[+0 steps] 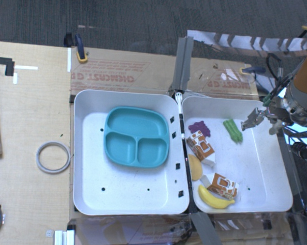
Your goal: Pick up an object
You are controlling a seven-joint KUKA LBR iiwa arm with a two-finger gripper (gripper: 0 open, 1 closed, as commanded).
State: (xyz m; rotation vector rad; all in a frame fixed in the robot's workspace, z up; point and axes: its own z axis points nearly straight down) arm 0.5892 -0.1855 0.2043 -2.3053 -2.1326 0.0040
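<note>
Gripper (pixel 258 119) hangs over the right bin's (pixel 265 201) far right corner, fingers spread wide, holding nothing. Pickable items sit along the bin's left wall: banana (pixel 213 199) near corner, snack packs (pixel 200 147), purple piece (pixel 199 128); green piece (pixel 233 130) is closest. Risks: wall-hugging items block a finger, and the small green piece could slip out.

Looks like a robotics lab or test bench: two shallow white bins (pixel 122 205) set side by side on a plywood benchtop (pixel 29 117) lined with cardboard (pixel 125 73), clamps at the back edge, loose cables (bundled by the arm (pixel 304 77)), grey carpet beyond.
</note>
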